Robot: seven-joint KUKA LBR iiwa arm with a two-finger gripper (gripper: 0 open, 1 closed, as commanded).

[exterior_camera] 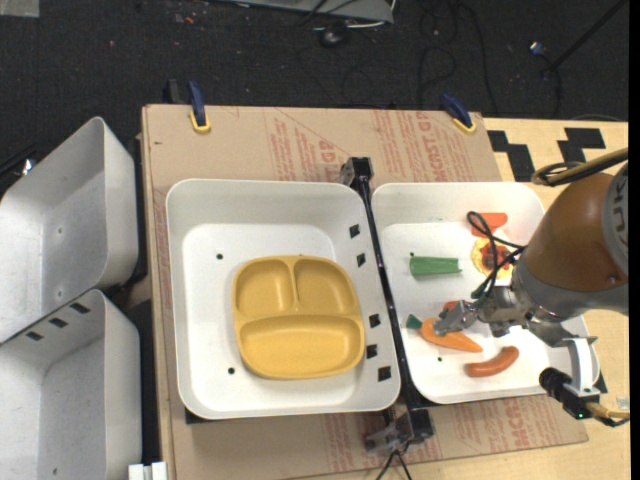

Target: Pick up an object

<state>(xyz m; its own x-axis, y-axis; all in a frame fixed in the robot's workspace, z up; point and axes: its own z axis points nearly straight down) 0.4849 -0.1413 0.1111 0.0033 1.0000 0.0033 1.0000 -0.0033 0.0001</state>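
The right bin [430,213] holds several toy foods: a green piece [435,265], an orange carrot [452,340], a reddish sausage [491,362], and an orange and red piece [489,238] at the back. My gripper [458,318] reaches in from the right, low over the bin floor, directly above the carrot. The arm's orange band [575,238] hides the bin's right side. A yellow divided plate [297,317] lies in the left bin [190,268].
Both bins rest on a brown board [300,138]. More white bins [60,218] stand off the board to the left. Cables run over the dark floor behind.
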